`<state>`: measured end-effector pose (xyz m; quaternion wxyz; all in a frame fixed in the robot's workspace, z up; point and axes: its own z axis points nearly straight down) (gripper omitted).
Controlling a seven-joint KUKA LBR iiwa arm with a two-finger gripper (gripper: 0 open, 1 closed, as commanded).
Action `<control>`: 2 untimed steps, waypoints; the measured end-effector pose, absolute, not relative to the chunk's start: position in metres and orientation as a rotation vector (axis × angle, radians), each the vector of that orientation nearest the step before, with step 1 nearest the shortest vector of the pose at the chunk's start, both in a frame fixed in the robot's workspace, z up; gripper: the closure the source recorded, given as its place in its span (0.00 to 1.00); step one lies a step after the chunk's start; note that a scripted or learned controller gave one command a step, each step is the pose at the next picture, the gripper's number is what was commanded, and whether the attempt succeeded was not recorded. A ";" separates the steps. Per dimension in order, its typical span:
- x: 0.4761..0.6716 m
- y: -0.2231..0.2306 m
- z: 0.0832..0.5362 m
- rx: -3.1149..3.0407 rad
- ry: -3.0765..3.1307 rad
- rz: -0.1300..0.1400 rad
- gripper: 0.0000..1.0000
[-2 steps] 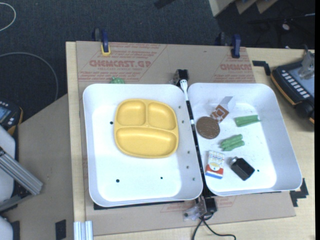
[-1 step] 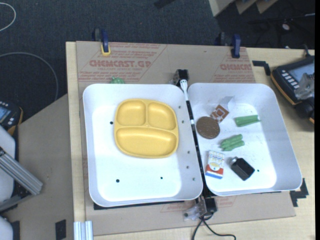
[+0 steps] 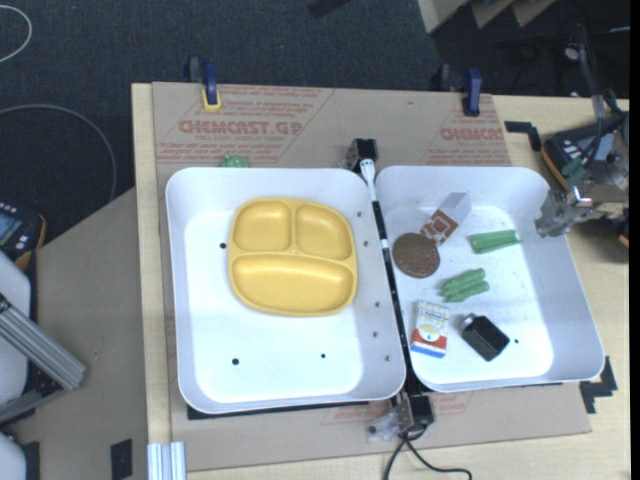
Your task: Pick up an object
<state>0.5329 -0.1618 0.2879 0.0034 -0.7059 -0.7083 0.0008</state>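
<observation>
- Brown and round, a flat disc lies in the right bin, close to the bin's left wall.
- Touching the disc's upper right edge is a small grey and brown carton, tilted on the bin floor.
- A green stick-shaped piece lies right of the carton, apart from it, toward the bin's right side.
- A darker green bumpy piece sits below and right of the disc, near the bin's middle.
- A small white box with orange and blue print lies near the bin's front left, just beside the dividing wall.
- A black block rests just right of that box, angled.
- The left bin holds a yellow divided plate, with three compartments, set toward the bin's back half.
- The gripper hangs at the right bin's right rim, beyond the green stick; whether it is spread or closed cannot be told, and nothing is seen in its grasp.
- Both bins rest on a brown board printed with red lettering, held by two blue clamps at the back edge.
</observation>
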 end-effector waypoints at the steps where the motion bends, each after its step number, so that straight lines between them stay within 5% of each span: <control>1: 0.516 -0.228 0.359 -2.233 -2.223 -0.002 1.00; 2: 0.477 -0.224 0.323 -2.221 -2.216 0.003 1.00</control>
